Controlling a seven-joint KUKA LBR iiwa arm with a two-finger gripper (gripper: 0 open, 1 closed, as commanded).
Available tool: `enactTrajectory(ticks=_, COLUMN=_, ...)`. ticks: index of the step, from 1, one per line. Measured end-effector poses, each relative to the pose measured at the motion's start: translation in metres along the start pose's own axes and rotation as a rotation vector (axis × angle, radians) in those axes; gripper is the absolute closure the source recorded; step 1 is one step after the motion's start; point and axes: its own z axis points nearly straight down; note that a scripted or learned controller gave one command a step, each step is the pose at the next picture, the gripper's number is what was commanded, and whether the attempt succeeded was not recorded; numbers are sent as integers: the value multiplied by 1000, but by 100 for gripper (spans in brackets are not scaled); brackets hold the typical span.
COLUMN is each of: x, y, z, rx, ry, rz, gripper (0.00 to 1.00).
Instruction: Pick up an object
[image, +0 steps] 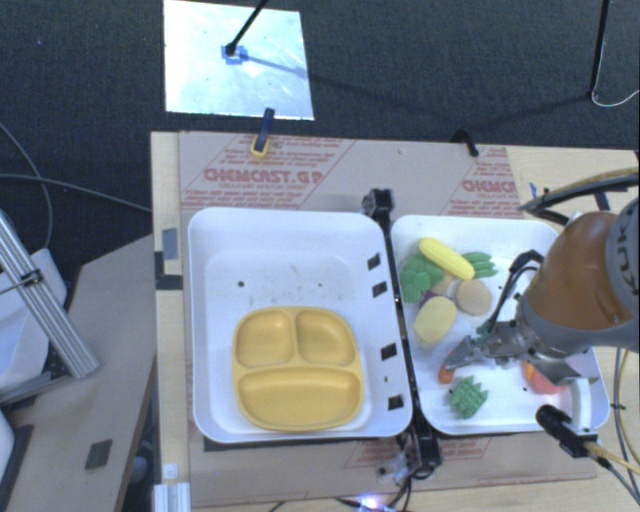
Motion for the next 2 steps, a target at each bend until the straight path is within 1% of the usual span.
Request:
enactTrajectory(ticks=1, x=62, y=34, z=-84, rx=-17, ry=1, rz=-15, gripper=0)
enactTrajectory(ticks=2, x=13, y=0, z=13, rx=0, ry=0, rz=1, gripper=0)
